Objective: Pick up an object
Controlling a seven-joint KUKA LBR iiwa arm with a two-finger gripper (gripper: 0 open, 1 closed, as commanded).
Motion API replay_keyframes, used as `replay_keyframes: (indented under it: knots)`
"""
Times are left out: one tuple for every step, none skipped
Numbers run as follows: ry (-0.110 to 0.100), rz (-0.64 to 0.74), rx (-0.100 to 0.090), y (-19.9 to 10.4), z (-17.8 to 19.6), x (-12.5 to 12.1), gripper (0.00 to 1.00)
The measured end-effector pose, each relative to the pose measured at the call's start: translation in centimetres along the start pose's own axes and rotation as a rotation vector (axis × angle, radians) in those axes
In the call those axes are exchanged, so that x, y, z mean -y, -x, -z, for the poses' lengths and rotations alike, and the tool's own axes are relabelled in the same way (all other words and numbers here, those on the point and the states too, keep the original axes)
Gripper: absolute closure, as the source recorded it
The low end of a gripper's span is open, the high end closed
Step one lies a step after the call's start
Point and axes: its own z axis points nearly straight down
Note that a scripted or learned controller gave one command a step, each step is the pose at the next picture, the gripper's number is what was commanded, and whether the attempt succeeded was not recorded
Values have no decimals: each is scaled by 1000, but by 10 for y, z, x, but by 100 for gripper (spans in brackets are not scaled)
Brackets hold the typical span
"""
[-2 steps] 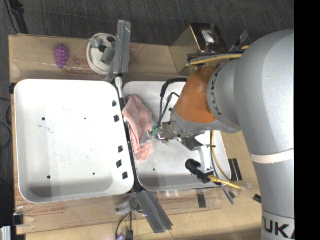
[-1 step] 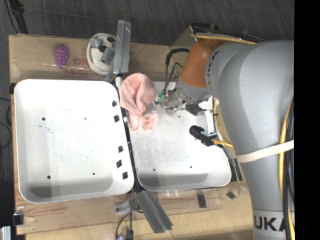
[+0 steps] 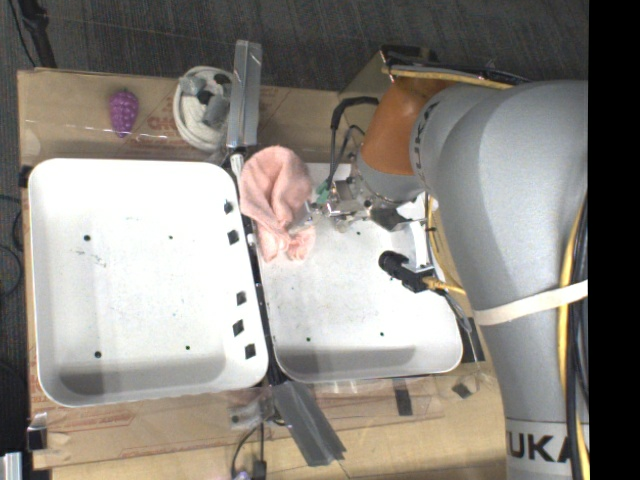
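In the camera view, from above and at a slant
Counter: a brown counter (image 3: 70, 118) carries two shallow white bins side by side, the left bin (image 3: 60, 268) and the right bin (image 3: 350, 353).
Task's thing: a pink cloth (image 3: 272, 196) lies crumpled at about 11 o'clock in the right bin, draped against the divider between the bins, one lobe hanging toward 6 o'clock.
Arm: the grey arm with its orange band reaches in from 3 o'clock; the end effector (image 3: 325, 204) sits just beside the cloth's 3 o'clock edge.
End effector state: too small and cluttered to read; I cannot tell whether it is open, closed or has any cloth in it.
Handling: judged light, soft and limp, not fragile; it will sag and may slip out of a shallow pinch.
Where to take hold: a raised fold near the bunched middle, well in from the thin hem.
Elsewhere: a purple object (image 3: 123, 111) and a white coil (image 3: 203, 106) rest on the counter at 12 o'clock beyond the left bin.
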Motion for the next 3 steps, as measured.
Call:
replay_keyframes:
  knots:
    - [-2,89,0,50,9,71,0]
    - [-2,89,0,50,9,71,0]
    - [3,341,3,16,1,41,0]
